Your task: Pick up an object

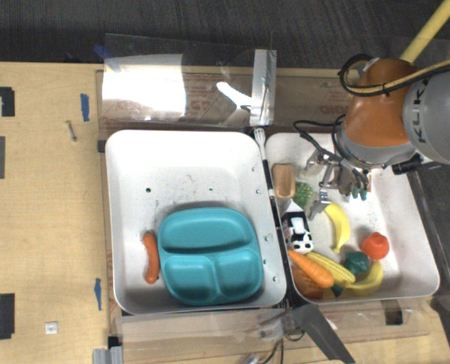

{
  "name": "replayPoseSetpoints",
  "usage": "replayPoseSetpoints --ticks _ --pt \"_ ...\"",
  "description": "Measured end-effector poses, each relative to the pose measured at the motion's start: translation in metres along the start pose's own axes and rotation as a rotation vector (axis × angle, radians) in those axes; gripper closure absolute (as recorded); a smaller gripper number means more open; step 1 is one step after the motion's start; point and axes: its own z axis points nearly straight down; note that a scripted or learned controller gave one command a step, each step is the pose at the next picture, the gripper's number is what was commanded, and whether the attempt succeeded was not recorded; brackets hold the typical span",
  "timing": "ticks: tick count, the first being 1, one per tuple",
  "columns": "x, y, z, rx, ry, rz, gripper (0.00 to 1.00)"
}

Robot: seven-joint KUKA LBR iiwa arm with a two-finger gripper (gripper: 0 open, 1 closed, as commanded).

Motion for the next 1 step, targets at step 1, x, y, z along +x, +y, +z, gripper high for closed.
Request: replayPoseSetpoints --ticks 1 --pt "0.0656 -0.0193 -0.0008 0.0 0.005 -0.156 0.0"
